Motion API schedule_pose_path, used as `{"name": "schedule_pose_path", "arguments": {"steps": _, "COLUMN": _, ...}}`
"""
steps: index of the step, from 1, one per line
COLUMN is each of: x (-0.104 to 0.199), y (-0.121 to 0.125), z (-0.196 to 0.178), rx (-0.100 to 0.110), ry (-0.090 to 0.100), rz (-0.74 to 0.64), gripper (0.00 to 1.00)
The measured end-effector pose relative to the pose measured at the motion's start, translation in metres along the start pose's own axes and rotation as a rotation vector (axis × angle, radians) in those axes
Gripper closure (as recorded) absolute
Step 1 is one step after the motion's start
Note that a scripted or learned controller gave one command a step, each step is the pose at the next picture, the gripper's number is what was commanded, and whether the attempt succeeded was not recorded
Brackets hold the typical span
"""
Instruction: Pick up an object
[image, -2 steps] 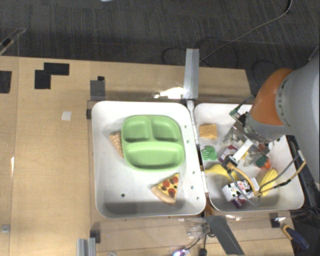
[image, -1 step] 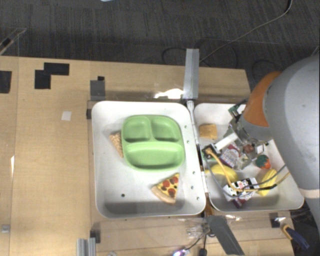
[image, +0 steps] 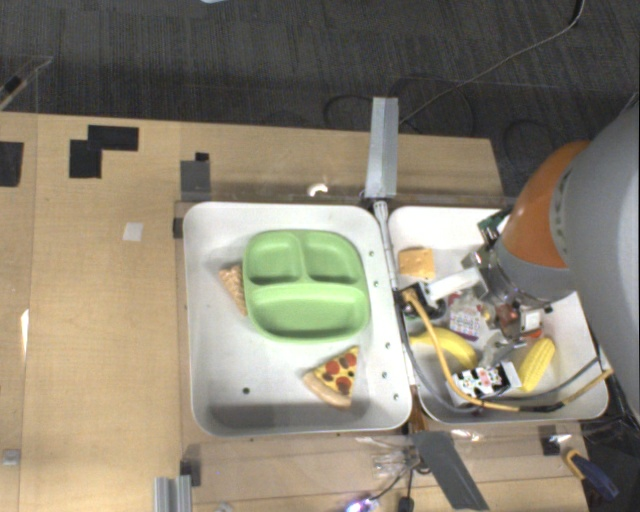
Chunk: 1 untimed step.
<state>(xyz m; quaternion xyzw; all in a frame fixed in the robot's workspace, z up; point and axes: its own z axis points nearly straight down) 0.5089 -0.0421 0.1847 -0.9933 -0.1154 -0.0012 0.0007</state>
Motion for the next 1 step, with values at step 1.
{"name": "schedule_pose_path", "arguments": {"steps": 1, "x": 0.0854, "y": 0.0227, "z": 0.0002, "rx": -0.001, "ry": -0.001, "rz": 0.023, "gripper": 0.00}}
